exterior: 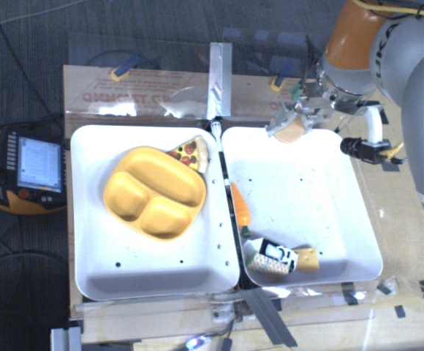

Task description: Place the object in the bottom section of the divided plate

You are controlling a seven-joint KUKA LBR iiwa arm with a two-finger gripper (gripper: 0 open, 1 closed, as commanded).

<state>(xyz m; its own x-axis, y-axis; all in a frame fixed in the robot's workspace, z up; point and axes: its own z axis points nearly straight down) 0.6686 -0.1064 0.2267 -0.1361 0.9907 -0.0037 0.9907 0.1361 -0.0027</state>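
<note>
Nearest you, along the front rim of the bench (pixel 409 218), strips of grey tape (pixel 274 320) and small metal brackets hold the two white bins in place. Look into the right bin (pixel 307 196) and you find a little cluster in its near left corner: a black-and-white packet (pixel 276 253) lying on a speckled pale piece (pixel 267 267), with a tan block (pixel 307 259) touching them on the right. An orange carrot (pixel 240 205) lies along that bin's left wall.

In the left bin (pixel 95 262) sits the yellow divided plate (pixel 155 191), tilted a little on the white floor (its three sections all show bare yellow). A toy pizza slice (pixel 188 151) rests just beyond the plate, against the bin's far right corner.

At the far edge of the right bin you see the gripper (pixel 294 123), hanging from the grey arm (pixel 402 57) with its orange band. It is clenched on a tan, rounded object (pixel 290 131), which shows between the fingers, raised above the bin rim and well apart from the plate.

Behind the bins lies a sheet of brown cardboard (pixel 124 93) with clear plastic over it and a vertical strip of silver tape (pixel 218 79). Dark carpet (pixel 22 50) surrounds everything, crossed by a thin cable, and a handheld control pendant (pixel 29 168) rests on it left of the bins
</note>
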